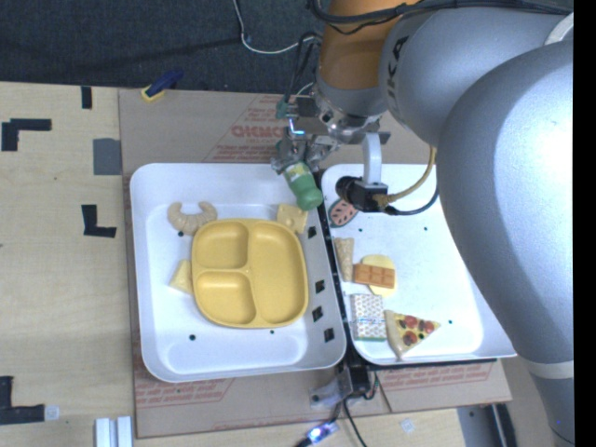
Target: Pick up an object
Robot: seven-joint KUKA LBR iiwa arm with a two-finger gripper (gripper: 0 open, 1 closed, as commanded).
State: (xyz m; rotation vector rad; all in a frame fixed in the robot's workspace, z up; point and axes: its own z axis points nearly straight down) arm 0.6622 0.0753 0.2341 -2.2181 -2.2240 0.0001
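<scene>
My gripper (296, 159) hangs over the far end of the ridge between the two white bins. It is shut on a small green bottle-shaped toy (305, 189) with a pale cap, which tilts down from between the fingers above the left bin's (149, 250) far right corner. Just below it in that bin lies a tan food piece (291, 216). The large grey arm with its orange band (358, 7) covers the upper right of the view.
The left bin holds a yellow divided plate (250, 273), a tan croissant shape (190, 217) and a yellow wedge (180, 275). In the right bin (466, 315) lie a watermelon slice (342, 213), a cone (345, 257), an orange waffle (375, 274), a packet (368, 317) and a pizza slice (411, 331).
</scene>
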